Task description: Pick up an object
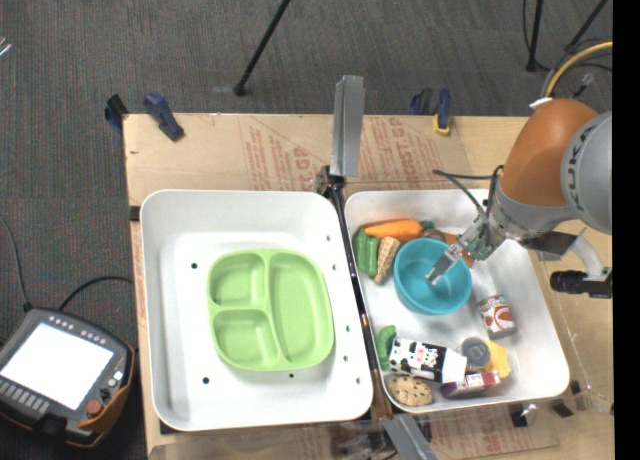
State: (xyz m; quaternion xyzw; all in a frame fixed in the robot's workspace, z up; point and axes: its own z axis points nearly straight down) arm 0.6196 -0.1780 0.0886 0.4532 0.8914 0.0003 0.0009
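along the near rim of the right bin [556, 373], small items crowd together: a cookie [411, 389], a black-and-white cow-print carton [418, 355], a dark bottle lying on its side [470, 381] with a grey cap [476, 352] and a yellow piece [498, 358] just beside them, a jumble that would be awkward for a two-finger grasp. slightly farther in, a small red-and-white can [496, 315] lies apart near the bin's right wall, the most open target here. at mid-bin sits a blue bowl [431, 278], upright, and the claw [441, 269] hangs over its inside, fingers slightly parted and pointing down toward the bowl's floor with nothing seen between them; its tips appear close to the bowl's inner surface, though contact cannot be confirmed. judging by that pose, the bowl is the likely object to be picked, perhaps by pinching its wall, and the pick is not yet made. a thin rim and smooth sides could let it slip. just left of the bowl lie an ear of corn [386, 259] and a green vegetable [368, 254], with a carrot [393, 230] behind them near the far wall. on the left, the second bin [160, 218] holds a green divided plate [270, 309], well apart from the arm. clamps [161, 115] at the bench's [230, 153] far edge hold it steady.
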